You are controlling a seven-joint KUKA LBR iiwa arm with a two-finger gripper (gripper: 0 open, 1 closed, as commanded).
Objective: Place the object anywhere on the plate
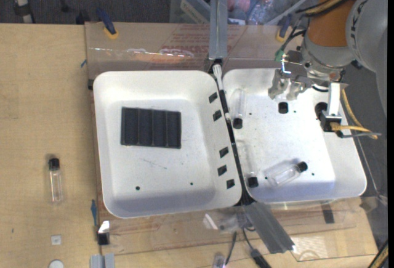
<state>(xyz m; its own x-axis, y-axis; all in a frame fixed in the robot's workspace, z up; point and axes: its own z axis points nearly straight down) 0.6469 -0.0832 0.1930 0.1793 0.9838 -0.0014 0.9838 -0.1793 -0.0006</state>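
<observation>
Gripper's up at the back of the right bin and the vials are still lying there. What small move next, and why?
Probably bring the gripper forward and down toward the clear vial lying near the right bin's front. Nothing shows between its fingers, and the black plate in the left bin carries no vial.

The gripper [288, 87] hangs over the right bin [345, 162], where clear vials [284, 172] lie; a black plate [151, 127] (ridged) sits in the left bin [117, 186].
</observation>
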